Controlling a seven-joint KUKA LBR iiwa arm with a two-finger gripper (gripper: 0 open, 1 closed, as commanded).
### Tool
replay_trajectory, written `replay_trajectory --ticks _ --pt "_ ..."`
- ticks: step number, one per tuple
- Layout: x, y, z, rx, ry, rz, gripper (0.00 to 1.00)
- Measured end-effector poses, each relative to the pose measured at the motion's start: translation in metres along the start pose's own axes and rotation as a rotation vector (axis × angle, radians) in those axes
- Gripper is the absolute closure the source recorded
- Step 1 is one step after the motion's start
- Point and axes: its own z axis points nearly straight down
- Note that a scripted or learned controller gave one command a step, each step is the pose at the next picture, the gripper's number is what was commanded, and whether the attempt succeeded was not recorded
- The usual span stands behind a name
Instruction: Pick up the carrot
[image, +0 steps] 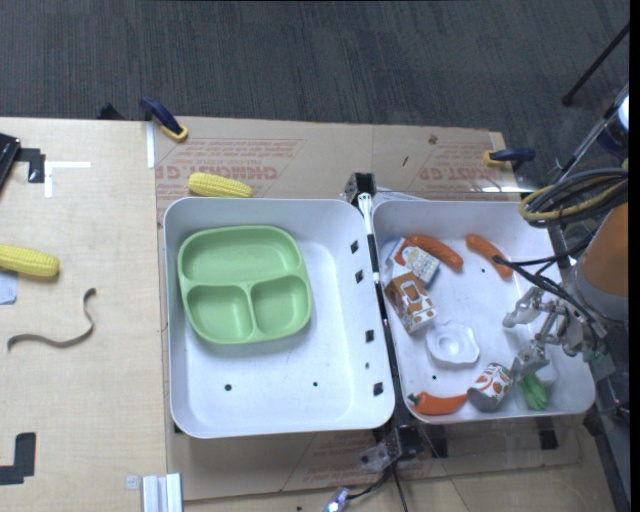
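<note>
Carrot (441, 402) lies at the lower left of the right bin (455, 215), orange with its tip against the bin's front wall, just left of a small can (490, 387) and below a white cup (452, 346). Hand (532, 336) hangs at the right of the frame over that bin, well apart from the carrot, its fingers spread wide around nothing. Left bin (270, 410) bears a green divided plate (243, 282); two corn cobs (219, 185) rest on the table (80, 400).

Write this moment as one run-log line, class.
task: pick up carrot | gripper: over right bin, near side, nothing seen held | carrot: lying at bin's near edge | status: not picked
</note>
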Motion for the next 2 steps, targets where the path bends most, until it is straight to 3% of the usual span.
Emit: replay_trajectory --ticks 1,2 --pt "0.004 0.040 0.001 0.000 0.004 0.238 0.00" --pt "0.031 0.117 0.000 0.000 0.000 0.498 0.00"
